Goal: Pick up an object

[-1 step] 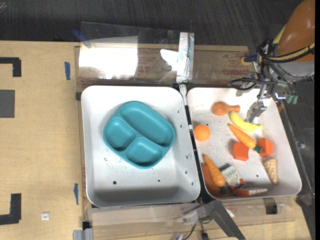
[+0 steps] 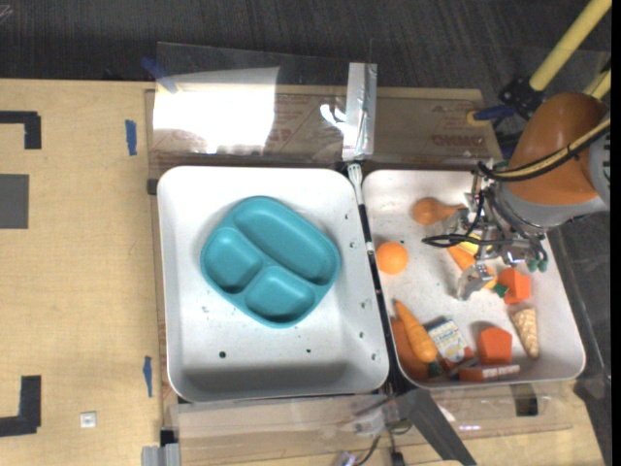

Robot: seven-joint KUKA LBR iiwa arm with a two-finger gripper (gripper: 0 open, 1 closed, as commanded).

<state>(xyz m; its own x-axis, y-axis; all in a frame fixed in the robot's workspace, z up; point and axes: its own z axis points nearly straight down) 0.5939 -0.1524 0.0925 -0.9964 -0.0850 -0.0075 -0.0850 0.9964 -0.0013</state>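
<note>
The hand [image 2: 478, 278] is hanging in the right bin [image 2: 572, 328]; its grip state cannot be told. An orange block [image 2: 512, 285] is sitting just beside it, toward the arm.

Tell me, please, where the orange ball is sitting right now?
The orange ball lies in the right bin, close to its left wall, below and left of the tan pear-shaped piece and above the carrot.

A robotics lab. A plywood desk [image 2: 68, 260] marked with blue tape [image 2: 130, 136] carries two white bins [image 2: 184, 197], fenced by clear plastic sheeting [image 2: 233, 115]. Dark carpet [image 2: 291, 8] lies beyond.
</note>
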